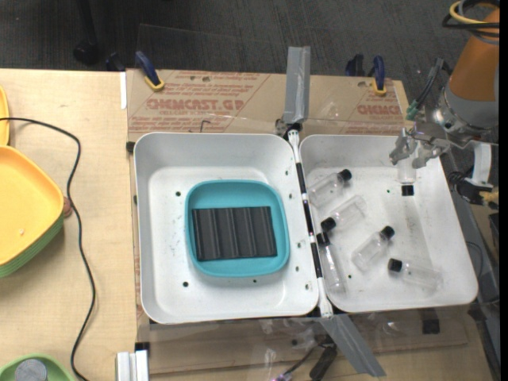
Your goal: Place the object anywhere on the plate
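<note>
Vial (pixel 407 182) looks pinched in my hand (pixel 409 165); plate (pixel 236 230) sits far off sideways; gotta carry it level, no rushing.

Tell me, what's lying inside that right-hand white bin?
The right bin holds several clear vials with black caps, scattered apart. The gripper hangs over its far corner, covering some floor.

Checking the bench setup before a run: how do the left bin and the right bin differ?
The left bin holds one teal plate with a dark ribbed centre; the right bin holds several clear vials with black caps, such as one near its top left. The gripper is over the right bin's upper right part, not over the left bin. Both are shallow, white and roughly square, side by side.
</note>
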